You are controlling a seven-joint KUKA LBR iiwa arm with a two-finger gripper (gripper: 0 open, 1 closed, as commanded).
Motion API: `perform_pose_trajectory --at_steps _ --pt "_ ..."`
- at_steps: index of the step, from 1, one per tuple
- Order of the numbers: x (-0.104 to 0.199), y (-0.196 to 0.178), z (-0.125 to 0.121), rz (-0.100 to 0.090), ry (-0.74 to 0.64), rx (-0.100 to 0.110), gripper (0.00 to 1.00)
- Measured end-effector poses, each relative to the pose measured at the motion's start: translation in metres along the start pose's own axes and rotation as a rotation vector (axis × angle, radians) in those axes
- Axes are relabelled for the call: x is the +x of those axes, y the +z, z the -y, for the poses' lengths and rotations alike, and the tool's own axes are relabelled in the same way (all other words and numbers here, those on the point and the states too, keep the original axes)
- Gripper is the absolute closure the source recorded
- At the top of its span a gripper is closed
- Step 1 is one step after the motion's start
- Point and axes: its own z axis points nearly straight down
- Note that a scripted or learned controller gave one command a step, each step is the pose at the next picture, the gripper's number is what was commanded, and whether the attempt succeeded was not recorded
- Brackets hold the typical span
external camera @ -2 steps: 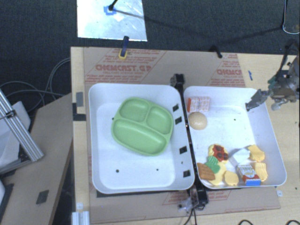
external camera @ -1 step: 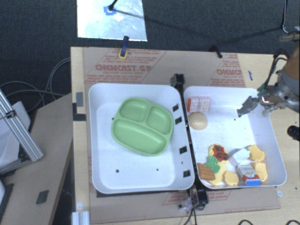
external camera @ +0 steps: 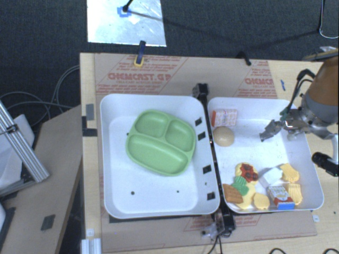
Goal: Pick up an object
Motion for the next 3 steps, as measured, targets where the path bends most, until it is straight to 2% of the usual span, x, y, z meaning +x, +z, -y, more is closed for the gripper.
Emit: perform_pose_trajectory --at_steps 1,2,3 --pt "0.001 0.063 0.001 -0.001 0.000 0.001 0.00" --pt "0.002 0.090 0.000 0.000 0.000 -0.002 0.00" --pt "0.001 0.078 -0.001 0.002 0.000 -0.007 1.00"
